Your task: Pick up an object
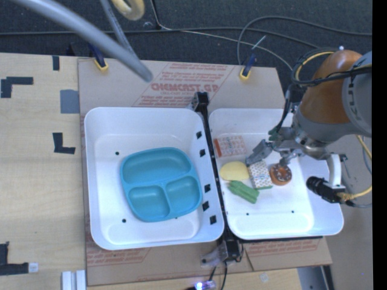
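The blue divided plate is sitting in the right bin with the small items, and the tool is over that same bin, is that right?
Not quite. The camera view shows the blue divided plate alone in the left bin. The small items lie in the right bin, and the tool is over that right bin, as you said.

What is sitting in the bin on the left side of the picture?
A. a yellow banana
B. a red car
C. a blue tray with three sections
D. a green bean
C: a blue tray with three sections lies in the left white bin.
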